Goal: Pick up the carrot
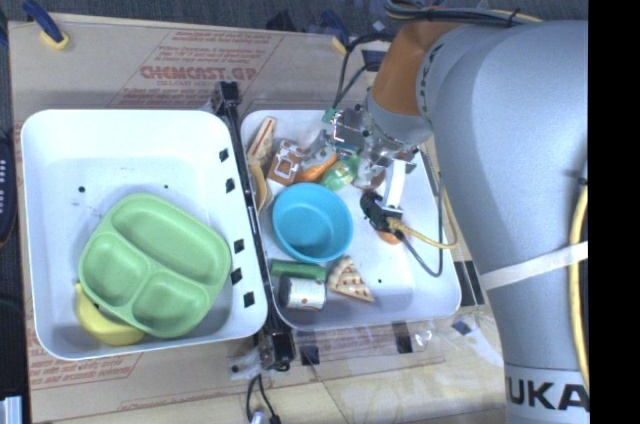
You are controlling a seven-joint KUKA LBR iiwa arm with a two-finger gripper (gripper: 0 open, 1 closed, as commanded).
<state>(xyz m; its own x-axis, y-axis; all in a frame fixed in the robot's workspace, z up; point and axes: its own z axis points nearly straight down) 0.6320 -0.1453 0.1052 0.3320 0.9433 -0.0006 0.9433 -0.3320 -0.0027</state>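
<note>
The carrot is a small orange piece in the right bin, lying at the bin's back between a brown waffle-like toy and a green toy. My gripper hangs low over the back of this bin, directly above and slightly right of the carrot. Its tip comes very close to the carrot, and the wrist body hides whether they touch. Nothing can be seen held off the bin floor.
A blue bowl sits mid-bin just in front of the carrot. A sandwich wedge and a green-topped can lie at the front. The left bin holds a green divided plate over a yellow object.
</note>
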